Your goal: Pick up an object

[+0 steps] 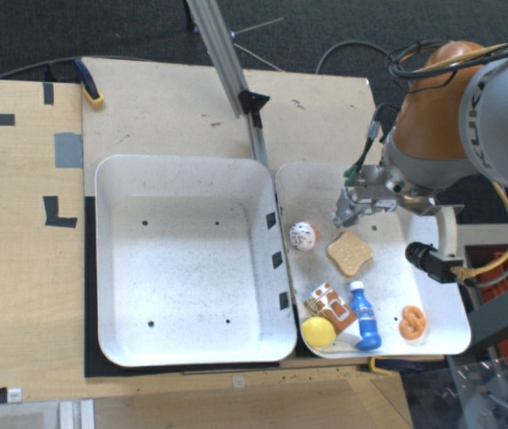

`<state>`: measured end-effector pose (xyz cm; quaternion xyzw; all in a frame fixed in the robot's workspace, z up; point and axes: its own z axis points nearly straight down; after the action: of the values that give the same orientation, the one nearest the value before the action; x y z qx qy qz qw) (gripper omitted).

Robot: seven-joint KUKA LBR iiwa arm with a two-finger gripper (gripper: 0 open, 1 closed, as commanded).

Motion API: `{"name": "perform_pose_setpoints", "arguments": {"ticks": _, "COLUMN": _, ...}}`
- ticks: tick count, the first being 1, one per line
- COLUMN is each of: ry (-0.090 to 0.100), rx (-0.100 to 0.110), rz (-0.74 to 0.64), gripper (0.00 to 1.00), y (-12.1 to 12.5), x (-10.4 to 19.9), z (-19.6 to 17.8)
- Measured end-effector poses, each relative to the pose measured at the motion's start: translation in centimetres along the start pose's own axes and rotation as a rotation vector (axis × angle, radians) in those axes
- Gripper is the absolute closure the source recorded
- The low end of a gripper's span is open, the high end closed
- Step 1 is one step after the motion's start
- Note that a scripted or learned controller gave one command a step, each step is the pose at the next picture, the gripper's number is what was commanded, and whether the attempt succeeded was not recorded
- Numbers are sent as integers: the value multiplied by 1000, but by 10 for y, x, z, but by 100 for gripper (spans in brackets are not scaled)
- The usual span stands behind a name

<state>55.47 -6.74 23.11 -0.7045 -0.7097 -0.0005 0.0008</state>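
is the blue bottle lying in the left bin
No, the blue bottle lies in the right bin, near its front edge beside the yellow ball.

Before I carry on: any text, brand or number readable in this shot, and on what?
"KU", vertical letters on the grey arm at the right edge; the rest is cut off.
Carton: brown and white print, too blurred to read.
Blue bottle: label too small to read.
Patterned ball: markings unreadable.
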Motion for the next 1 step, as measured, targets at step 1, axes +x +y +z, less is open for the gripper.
{"name": "perform_pose_setpoints", "arguments": {"ticks": 1, "ry": 1, "rx": 2, "rz": 0, "gripper": 100, "y": -12, "x": 53, "z": -6}}
